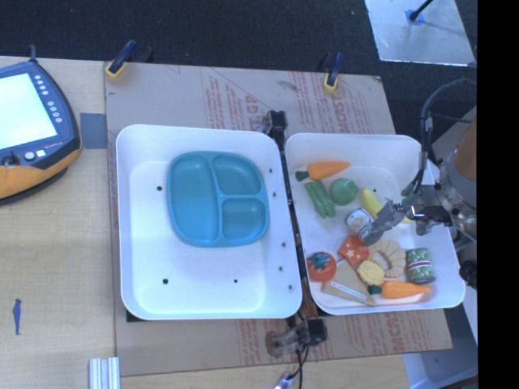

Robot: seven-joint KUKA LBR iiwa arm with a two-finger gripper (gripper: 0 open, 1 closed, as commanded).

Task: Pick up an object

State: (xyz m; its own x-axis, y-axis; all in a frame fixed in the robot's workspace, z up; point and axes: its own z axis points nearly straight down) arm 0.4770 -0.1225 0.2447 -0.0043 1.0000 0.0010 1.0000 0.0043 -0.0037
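The right bin (357, 146) holds several toy foods: an orange carrot (327, 169), a green cucumber (319, 198), a green ball (344, 190), a yellow piece (371, 202), a small tin (357, 219), a red piece (353, 250), a tomato (321, 266), corn (371, 273), a second carrot (402, 291) and a green can (419, 266). My gripper (379, 224) reaches in from the right and hangs low over the bin's middle, just right of the tin and above the red piece. I see nothing between its fingers.
The left bin (146, 282) carries a blue divided plate (217, 198). A tablet-like pendant (32, 128) lies at the far left of the bench. Clamps (120, 59) hold the cardboard sheet at the back edge.
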